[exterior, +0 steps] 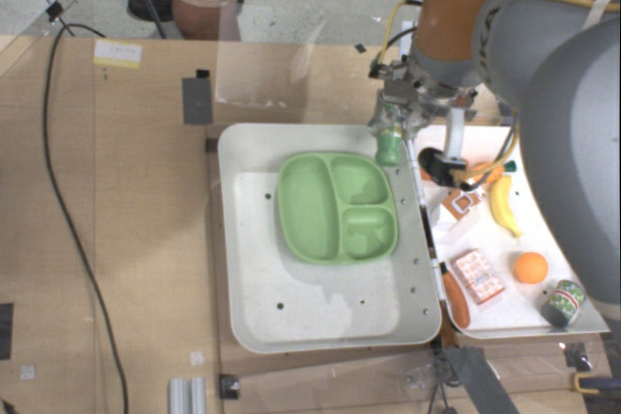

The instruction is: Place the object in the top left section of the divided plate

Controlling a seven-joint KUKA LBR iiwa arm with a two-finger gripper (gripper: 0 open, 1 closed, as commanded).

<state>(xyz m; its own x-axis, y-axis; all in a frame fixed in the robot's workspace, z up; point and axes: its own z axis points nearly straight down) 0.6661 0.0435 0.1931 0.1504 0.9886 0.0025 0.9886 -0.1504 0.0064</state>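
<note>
Carry step: claw [390, 137] pinching a small green object [389, 148], poised over the left bin's far right rim. The divided plate [338, 207] lies below-left; next, shift leftward over its top left section.

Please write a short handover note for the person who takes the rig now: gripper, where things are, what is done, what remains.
Gripper: at the left bin's upper right corner, closed on a small green object.
Divided plate: in the left bin, all sections bare.
Right bin: banana, orange, other items.
Done: object picked up, it seems.
Left: carry it to the plate's top left section and release.
</note>
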